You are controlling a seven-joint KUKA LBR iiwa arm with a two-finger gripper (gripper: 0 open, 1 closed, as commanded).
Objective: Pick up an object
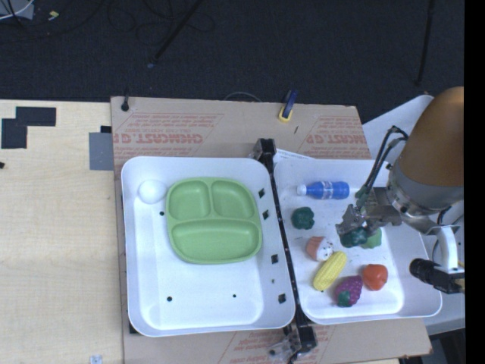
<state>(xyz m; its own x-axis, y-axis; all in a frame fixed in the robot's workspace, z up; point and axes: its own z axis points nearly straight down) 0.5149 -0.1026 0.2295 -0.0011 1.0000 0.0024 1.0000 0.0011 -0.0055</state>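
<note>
Two bins are sitting on the worktop; the claw point(356, 230) is hanging over a green toy point(362, 239) (grip state: cannot tell) in the right bin point(424, 302).

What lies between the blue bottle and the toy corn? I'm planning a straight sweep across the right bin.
In the camera view, the small pinkish-red toy sits between the blue bottle and the toy corn.

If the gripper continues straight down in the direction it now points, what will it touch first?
Most likely the dark green toy directly under the gripper in the right bin. Depth is unclear from this slanted view, so whether it already touches is uncertain.
</note>
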